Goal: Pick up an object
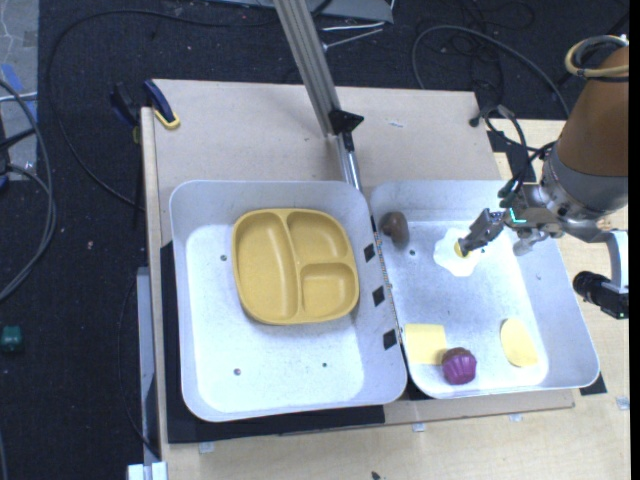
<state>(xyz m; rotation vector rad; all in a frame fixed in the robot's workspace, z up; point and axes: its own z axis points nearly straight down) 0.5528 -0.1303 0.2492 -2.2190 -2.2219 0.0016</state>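
Gripper (478, 238) hangs low over the right bin (565, 298), its tips at a white-and-yellow piece (452, 257); whether that piece sits between them I cannot tell. Near it lies a brown lump (395, 228). By the front wall rest a yellow block (424, 344), a purple fruit (459, 366) and a yellow disc (519, 343). A divided yellow plate (296, 265) sits in the left bin (200, 368).

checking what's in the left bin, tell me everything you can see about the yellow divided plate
The yellow divided plate is a rounded-square tray of matte, plastic-looking material, with raised ridges splitting it into three compartments: one long section on the left and two smaller ones on the right. It lies flat, right side up, slightly rotated, in the upper middle of the left bin. Nothing sits in it or touches it but the bin floor.
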